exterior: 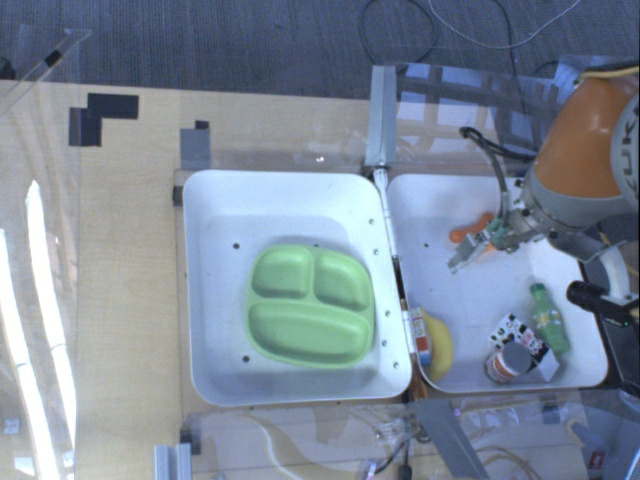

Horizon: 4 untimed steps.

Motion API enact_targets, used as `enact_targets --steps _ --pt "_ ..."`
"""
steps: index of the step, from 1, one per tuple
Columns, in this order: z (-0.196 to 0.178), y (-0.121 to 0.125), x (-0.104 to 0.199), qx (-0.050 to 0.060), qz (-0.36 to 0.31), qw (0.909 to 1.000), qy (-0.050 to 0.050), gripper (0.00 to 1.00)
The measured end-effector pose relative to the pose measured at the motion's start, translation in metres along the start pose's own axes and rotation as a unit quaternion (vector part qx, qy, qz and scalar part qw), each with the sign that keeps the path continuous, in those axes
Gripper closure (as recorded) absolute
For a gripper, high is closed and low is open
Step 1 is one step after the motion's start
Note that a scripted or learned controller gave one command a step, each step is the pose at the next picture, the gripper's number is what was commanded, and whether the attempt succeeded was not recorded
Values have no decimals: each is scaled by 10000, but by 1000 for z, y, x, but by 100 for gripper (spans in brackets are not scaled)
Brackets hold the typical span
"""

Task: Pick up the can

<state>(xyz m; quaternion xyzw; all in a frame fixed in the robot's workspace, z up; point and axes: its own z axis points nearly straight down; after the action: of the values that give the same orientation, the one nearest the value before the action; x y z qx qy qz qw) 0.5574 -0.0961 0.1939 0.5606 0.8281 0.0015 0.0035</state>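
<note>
- The can (507,360) is seen lying in the right bin (470,203), near its front right corner, beside a green bottle (548,320).
- The claw (478,247) is held over the same bin, near an orange piece (467,233), well apart from the can; whether it is clenched cannot be told.
- A banana (436,345) is seen at the bin's front left.
- A green tray (311,305) is held by the left bin (215,208).
</note>
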Motion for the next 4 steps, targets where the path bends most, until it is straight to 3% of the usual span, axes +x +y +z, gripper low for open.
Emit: enact_targets --steps 1,2,3,4 --pt "104 39 -8 -12 -633 9980 -5 0" --pt "7 -8 37 -6 -1732 9849 3 0" --pt "103 58 -34 -11 -1643 9864 -6 0" --pt "77 -23 -22 -1 -2941 9558 3 0"
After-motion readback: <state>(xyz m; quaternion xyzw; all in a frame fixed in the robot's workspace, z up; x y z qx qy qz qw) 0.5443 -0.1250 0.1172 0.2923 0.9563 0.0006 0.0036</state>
